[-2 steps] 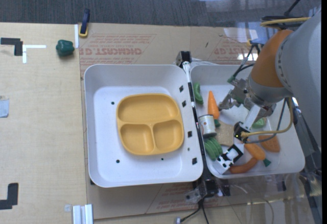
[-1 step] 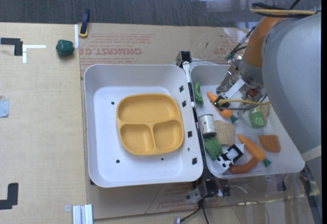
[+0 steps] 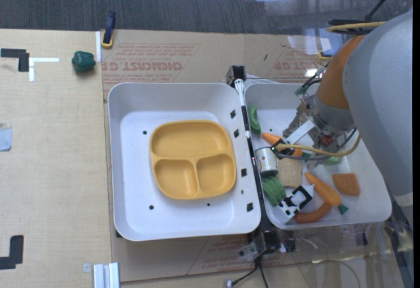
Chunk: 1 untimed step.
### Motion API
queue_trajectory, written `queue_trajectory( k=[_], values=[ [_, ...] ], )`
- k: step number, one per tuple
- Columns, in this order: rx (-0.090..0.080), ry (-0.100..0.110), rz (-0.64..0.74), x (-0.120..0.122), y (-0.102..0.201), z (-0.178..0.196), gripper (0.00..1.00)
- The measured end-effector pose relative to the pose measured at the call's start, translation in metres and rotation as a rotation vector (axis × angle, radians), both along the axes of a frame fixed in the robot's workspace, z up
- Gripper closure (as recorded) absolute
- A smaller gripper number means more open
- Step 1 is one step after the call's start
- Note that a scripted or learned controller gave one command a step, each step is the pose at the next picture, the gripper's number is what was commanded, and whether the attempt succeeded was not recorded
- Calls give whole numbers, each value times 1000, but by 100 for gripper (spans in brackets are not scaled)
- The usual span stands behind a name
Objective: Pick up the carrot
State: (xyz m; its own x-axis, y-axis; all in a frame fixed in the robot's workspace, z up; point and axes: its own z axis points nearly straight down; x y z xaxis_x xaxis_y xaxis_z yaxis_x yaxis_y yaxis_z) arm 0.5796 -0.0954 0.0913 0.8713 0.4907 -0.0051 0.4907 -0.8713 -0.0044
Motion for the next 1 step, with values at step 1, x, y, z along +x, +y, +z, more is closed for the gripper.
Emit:
queue_trajectory(
  k=[1],
  values=[
    [1, -5, 360, -91, -1, 21, 0]
  ],
)
